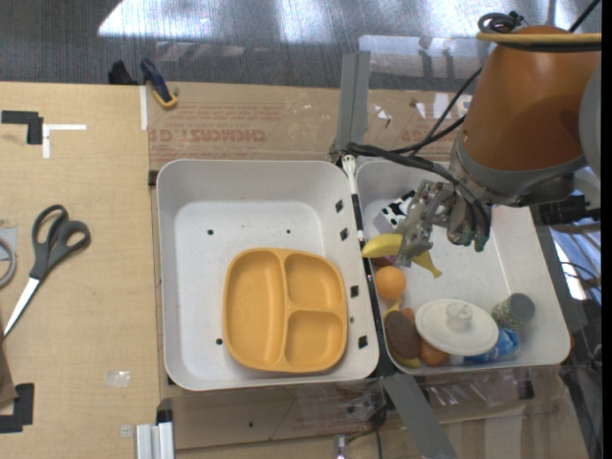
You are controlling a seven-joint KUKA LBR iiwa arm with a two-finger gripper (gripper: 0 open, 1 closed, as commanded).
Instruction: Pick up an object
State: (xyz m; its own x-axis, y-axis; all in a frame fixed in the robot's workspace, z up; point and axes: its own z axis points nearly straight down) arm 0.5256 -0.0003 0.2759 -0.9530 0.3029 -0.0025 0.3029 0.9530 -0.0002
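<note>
Wooden surface [76, 333] bearing two white bins, jaws [418, 242] over the right bin [535, 352].
A curved yellow banana [382, 247] lies just beside the jaws; whether they grip it, I cannot tell.

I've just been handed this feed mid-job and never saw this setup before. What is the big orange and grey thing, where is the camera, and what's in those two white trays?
The orange and grey thing is a robot arm reaching in from the right. Its gripper hangs low over the right bin, just above a banana. I cannot tell from this view whether it grips anything.

The single camera sits above the bench, looking down at a slant.

The left bin holds a yellow divided plate. The right bin also holds an orange ball, a white lid, a small grey cup and a few other items underneath. A pair of scissors lies on the bench at left.
</note>
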